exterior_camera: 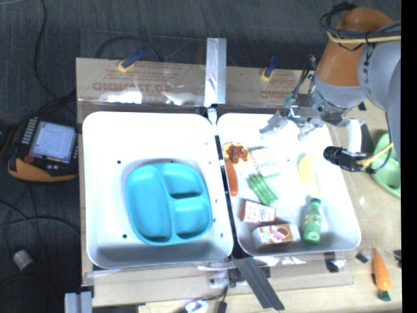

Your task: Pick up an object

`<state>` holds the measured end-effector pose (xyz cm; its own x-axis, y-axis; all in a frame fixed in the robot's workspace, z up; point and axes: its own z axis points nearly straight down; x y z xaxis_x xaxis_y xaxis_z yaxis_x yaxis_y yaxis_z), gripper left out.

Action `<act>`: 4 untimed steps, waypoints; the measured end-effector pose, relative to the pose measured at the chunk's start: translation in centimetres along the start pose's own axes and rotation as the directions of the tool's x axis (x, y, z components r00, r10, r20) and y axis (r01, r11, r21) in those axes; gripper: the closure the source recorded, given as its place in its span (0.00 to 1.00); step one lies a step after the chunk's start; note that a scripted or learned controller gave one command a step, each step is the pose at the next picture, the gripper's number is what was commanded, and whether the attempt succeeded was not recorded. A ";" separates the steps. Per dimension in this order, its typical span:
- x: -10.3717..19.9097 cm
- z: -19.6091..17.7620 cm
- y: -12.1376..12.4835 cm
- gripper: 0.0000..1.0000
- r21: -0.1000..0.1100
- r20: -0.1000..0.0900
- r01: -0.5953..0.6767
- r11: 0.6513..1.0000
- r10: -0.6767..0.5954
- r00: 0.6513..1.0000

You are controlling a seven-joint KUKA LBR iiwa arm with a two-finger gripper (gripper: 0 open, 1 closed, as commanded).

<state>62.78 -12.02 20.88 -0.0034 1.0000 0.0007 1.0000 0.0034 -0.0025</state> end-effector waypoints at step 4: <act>-3.1 1.0 -5.3 1.00 0.001 0.003 -0.113 0.994 0.113 0.994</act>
